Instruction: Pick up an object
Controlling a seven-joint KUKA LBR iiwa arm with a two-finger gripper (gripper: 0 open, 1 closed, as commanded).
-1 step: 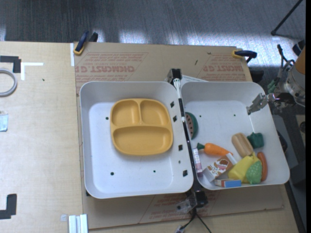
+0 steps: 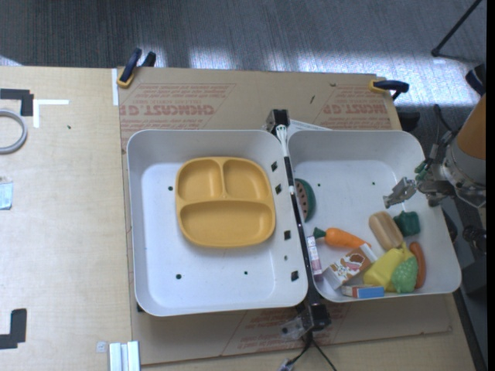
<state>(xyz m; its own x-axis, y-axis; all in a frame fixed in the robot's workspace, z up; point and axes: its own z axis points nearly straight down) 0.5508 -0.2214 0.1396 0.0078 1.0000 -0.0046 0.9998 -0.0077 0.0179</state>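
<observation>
We look down at a slant on a worktop [image 2: 62, 230] carrying two shallow white bins set side by side on cardboard. The left bin [image 2: 155, 284] holds just a yellow divided plate [image 2: 226, 202], lying flat near its middle. The right bin [image 2: 363, 168] holds the candidates for picking, all crowded into its near right corner as if they had slid or been dropped there: an orange toy carrot [image 2: 343, 238], a tan bread roll [image 2: 384, 229], a small dark green piece [image 2: 407, 223], a yellow-green corn cob [image 2: 391, 269], a red-orange piece [image 2: 420, 257] against the wall, and a small printed carton [image 2: 348, 267] with a blue-ended stick [image 2: 363, 291] at the rim. A green slice with seeds [image 2: 304, 197] lies apart, tucked against the divider between the bins.

The arm comes in from the right, and its tool [image 2: 402, 190] hangs over the right bin just above and beside the roll and the green piece, which we judge to be its likely targets. Nothing sits between its metal fingers [image 2: 396, 194]; we cannot tell how far apart they stand, since they are small and glinting. The arm's body is cut off by the picture's edge. Several toys overlap, so their full shapes stay uncertain.
</observation>
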